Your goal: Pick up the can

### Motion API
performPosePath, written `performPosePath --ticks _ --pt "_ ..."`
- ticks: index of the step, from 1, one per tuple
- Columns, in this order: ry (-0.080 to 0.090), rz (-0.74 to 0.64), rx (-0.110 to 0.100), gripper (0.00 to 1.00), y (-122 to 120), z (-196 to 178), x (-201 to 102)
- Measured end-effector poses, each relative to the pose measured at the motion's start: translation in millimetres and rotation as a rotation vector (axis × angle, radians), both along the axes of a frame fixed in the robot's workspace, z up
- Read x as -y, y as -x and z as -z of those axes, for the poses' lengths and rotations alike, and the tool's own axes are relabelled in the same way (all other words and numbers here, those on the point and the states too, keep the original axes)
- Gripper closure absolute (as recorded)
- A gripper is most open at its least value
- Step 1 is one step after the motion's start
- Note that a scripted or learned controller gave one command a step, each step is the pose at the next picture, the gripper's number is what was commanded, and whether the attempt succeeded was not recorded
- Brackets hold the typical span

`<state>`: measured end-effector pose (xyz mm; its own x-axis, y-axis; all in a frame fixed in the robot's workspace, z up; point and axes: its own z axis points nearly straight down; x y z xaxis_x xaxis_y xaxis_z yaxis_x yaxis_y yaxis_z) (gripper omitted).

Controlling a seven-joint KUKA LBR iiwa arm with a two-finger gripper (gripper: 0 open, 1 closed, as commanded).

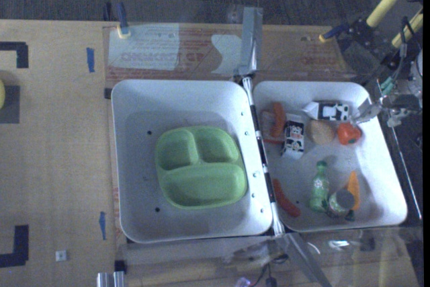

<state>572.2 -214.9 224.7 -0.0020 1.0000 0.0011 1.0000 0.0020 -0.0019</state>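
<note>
The can (340,201) stands upright near the front of the right bin (393,175), its grey top facing up. It is wedged between a green bottle (319,185) on its left and an orange carrot (354,189) on its right. My gripper (365,113) hangs at the back right of that bin, beside a cow-patterned carton (332,111) and just above an orange-red fruit (349,134). It is well behind the can and nothing shows in its grasp.
The right bin also holds a small milk carton (293,137), a brown bun-like piece (322,132), an orange sausage (276,119) and a red chili (286,199). A green divided plate (200,167) lies in the left bin (127,144).
</note>
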Motion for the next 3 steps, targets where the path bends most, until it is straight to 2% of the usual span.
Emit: performPosePath --ticks 1,2,3 --pt "0.002 0.03 0.003 0.0 -21.2 135.9 -46.4" --pt "-0.004 0.011 -0.027 0.0 -89.6 142.0 -17.9" --pt "0.003 -0.048 0.004 0.0 -88.2 105.1 -1.7"
